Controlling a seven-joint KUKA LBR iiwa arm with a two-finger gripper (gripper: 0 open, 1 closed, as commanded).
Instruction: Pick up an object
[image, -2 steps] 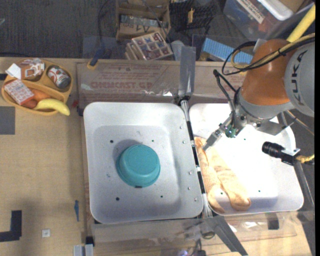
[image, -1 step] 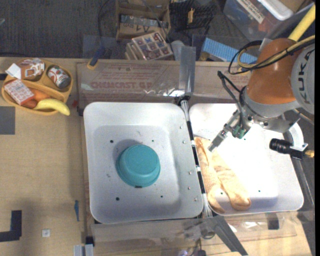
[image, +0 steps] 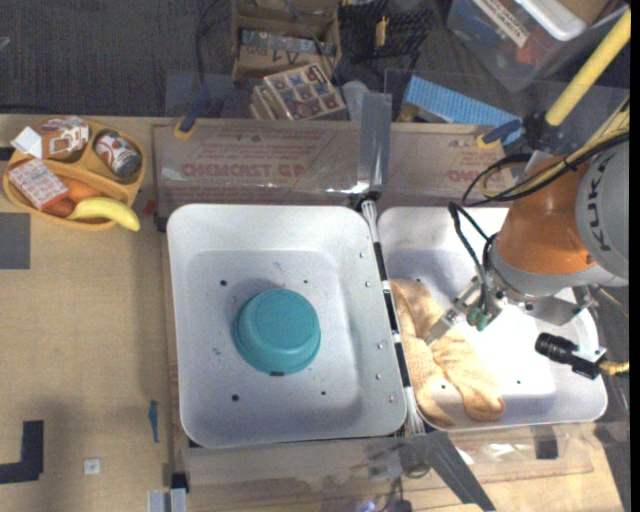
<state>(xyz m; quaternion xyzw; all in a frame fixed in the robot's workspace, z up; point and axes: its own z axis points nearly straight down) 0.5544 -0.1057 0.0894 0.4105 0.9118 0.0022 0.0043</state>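
A crumpled tan cloth (image: 452, 368) lies along the left side of the right bin (image: 560, 395). My gripper (image: 462, 324) hangs low over that bin, just right of the cloth's upper part. It is open; the left fingertip (image: 438, 332) touches the cloth's edge and the right one stands over bare bin floor. Nothing sits between the fingers. A teal bowl (image: 278, 330) rests upside down in the middle of the left bin (image: 200, 250).
The arm's orange band (image: 540, 235) and grey body cover the right bin's far right part, with black cables looping above it. A yellow tray (image: 70, 170) with a banana and food items sits at the far left. Cardboard walls stand behind both bins.
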